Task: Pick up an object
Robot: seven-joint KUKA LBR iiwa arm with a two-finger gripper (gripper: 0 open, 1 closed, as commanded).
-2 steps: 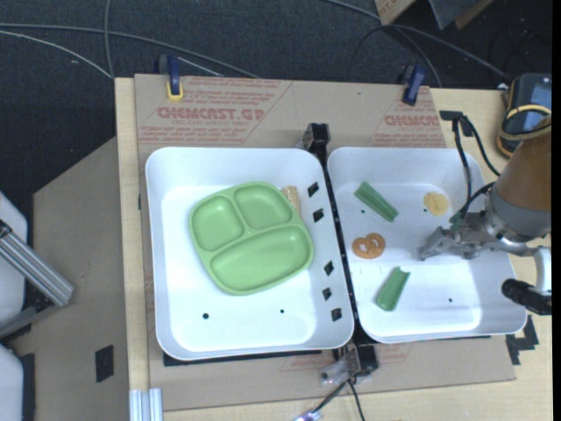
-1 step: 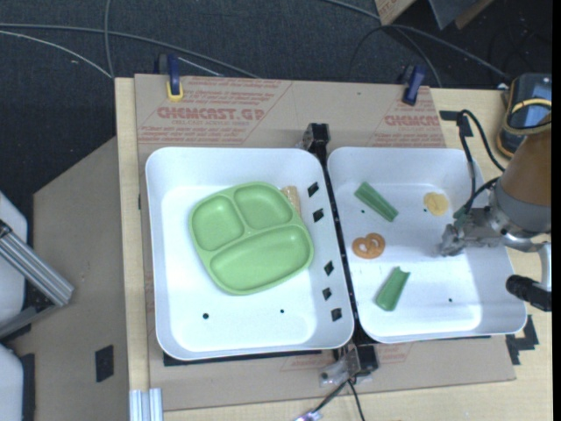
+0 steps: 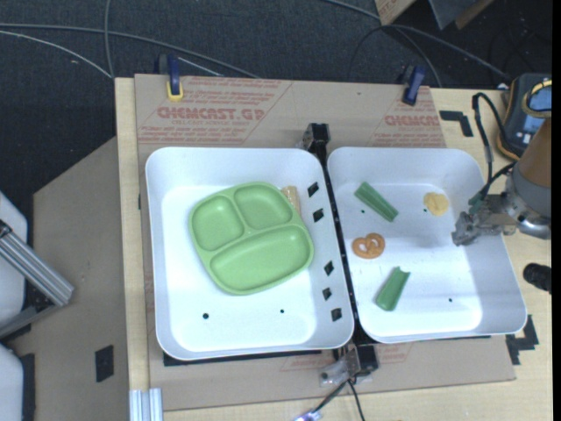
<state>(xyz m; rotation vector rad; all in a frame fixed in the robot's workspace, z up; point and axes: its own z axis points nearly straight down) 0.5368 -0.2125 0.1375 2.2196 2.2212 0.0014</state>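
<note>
The end effector (image 3: 465, 228) hangs low over the right bin's (image 3: 491, 318) right edge; whether it is spread or pressed together cannot be told. Nearest lies the small yellow piece (image 3: 436, 203), just beside it toward the far edge, roundish with no clear long axis.
</note>
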